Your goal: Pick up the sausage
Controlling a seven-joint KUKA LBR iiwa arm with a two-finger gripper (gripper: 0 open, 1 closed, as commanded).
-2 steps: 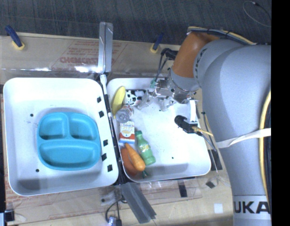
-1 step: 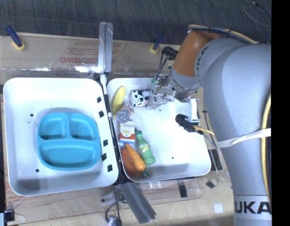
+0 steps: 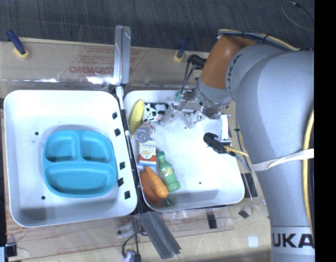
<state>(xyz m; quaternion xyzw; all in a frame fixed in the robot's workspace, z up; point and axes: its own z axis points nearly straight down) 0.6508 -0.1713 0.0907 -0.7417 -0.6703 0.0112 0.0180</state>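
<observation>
The right bin [image 3: 211, 168] holds a row of small items along its left wall. At the front left lies an elongated orange-brown piece [image 3: 154, 183] with a darker reddish strip on its left side; I take this for the sausage, though it is small and unclear. A green bottle [image 3: 167, 172] lies against its right side. My gripper [image 3: 185, 112] hangs over the back of the right bin, close to a black-and-white patterned item [image 3: 152, 112] and well behind the sausage. Nothing shows in its grasp.
A yellow banana [image 3: 136, 115], a greyish can [image 3: 144, 131] and a small carton [image 3: 147, 152] lie behind the bottle. The left bin [image 3: 20, 146] holds a blue divided tray [image 3: 79, 164]. The arm's grey bulk covers the right side of the bench.
</observation>
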